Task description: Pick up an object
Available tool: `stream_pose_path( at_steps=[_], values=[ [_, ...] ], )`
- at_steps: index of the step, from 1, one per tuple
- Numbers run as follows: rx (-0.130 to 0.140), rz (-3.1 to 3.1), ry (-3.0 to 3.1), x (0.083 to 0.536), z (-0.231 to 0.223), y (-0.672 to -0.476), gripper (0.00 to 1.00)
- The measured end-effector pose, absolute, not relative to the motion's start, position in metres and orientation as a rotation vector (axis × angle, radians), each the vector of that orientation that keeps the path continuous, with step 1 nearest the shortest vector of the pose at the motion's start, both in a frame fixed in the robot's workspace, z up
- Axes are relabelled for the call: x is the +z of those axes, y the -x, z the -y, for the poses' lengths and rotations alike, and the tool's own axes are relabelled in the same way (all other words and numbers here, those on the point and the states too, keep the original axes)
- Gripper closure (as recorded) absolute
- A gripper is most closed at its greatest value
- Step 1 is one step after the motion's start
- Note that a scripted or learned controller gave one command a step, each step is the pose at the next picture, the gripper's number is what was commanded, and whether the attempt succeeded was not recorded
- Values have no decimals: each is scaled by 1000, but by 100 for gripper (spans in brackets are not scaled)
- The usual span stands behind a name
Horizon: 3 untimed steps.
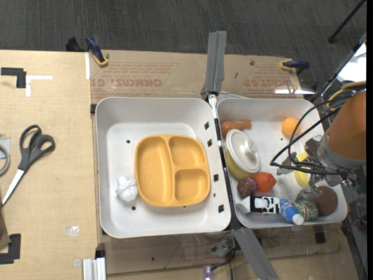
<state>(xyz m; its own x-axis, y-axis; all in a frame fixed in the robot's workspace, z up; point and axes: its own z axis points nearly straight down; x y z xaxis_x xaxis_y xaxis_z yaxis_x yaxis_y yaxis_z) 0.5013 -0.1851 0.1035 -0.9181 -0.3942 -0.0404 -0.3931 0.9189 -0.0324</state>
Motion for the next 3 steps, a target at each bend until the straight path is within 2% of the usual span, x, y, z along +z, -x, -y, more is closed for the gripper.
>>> stream_pose_path(
  at_steps=[1, 2, 3],
  values=[
    [-18, -3020, 728, 100, 142, -502, 0],
    [-2, -3065, 655, 94, 145, -616, 0],
    [-16, -3034, 763, 98, 99, -534, 0]
  ],
)
